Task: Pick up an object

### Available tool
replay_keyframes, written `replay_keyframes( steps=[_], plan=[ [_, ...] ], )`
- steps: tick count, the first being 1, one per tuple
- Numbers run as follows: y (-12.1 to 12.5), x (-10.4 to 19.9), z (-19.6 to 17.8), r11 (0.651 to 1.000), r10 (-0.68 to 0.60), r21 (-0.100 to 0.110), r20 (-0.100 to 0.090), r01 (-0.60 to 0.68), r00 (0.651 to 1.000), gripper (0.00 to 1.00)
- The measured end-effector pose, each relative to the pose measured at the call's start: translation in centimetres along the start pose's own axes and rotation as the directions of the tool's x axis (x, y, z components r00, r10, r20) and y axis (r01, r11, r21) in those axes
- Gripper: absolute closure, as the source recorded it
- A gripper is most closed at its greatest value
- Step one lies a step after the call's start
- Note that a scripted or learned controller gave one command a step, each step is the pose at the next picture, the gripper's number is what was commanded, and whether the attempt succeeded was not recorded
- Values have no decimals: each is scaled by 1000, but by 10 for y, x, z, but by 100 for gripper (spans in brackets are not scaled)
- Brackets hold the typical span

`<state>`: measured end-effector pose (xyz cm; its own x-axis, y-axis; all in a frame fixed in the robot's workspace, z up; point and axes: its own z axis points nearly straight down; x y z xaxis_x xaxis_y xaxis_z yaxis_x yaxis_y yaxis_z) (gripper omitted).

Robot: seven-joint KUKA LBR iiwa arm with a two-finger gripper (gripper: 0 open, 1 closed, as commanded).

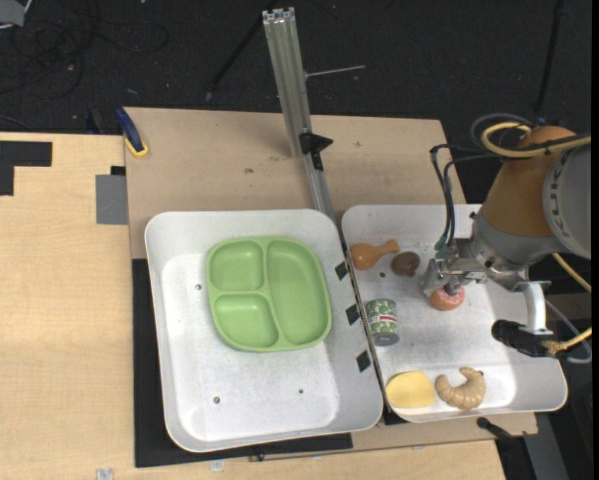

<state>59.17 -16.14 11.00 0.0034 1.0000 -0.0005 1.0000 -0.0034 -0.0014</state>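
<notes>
Two white bins [179, 388] are borne by a tan counter [49, 298]. The hand [447, 280] is lowered over a pink object [446, 297]; grip state cannot be told.

A small, rounded pinkish-red object [446, 297] lies on the floor of the right bin directly under the gripper's fingertips [444, 280], apparently touching them, its upper part hidden.
</notes>
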Motion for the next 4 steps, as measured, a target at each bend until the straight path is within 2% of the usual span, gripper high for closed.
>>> replay_keyframes(
  steps=[1, 2, 3, 4],
  plan=[
    [1, -3, -42, 1000, 0, -2, 0, 0, 1000, 100],
    [3, -2, -104, 1000, -4, -2, 0, 4, 1000, 100],
    [3, -3, -139, 1000, -5, -3, 0, 5, 1000, 100],
    [-14, 49, -132, 1000, -7, 3, -2, 7, 1000, 100]
  ],
)
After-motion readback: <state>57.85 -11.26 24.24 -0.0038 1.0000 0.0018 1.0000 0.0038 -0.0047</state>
